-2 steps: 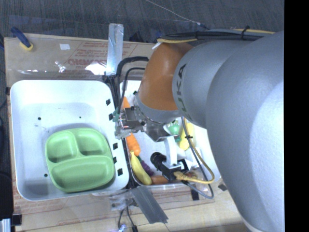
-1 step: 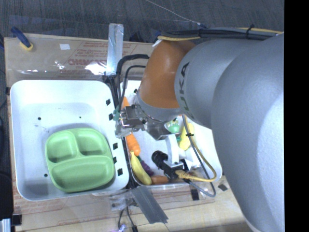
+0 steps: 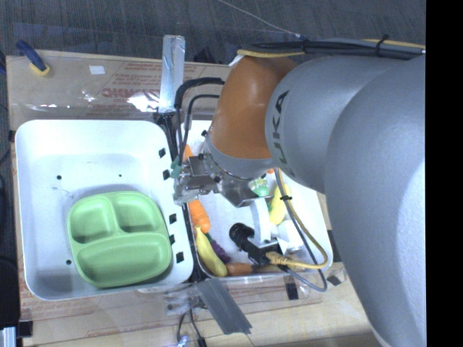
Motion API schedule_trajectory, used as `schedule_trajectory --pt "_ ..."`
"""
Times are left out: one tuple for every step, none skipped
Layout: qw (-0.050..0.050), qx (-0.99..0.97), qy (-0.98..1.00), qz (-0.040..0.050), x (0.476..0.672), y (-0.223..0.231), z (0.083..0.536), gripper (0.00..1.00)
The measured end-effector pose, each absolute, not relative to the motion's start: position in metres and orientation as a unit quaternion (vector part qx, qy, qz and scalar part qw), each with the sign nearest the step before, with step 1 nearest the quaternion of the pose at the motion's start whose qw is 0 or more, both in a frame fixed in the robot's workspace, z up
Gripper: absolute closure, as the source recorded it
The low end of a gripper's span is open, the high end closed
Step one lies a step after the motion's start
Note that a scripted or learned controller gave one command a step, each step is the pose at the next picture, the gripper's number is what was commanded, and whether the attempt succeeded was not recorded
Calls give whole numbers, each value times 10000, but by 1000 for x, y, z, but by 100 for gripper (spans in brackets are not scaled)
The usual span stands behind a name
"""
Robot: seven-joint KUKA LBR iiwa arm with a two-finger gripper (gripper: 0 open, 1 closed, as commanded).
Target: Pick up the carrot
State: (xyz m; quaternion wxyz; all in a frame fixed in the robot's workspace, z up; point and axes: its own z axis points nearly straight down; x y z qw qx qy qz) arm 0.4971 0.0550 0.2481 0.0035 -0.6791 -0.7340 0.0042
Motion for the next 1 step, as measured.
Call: schedule_trajectory --pt "22 -7439 -6683 23 476 77 208 100"
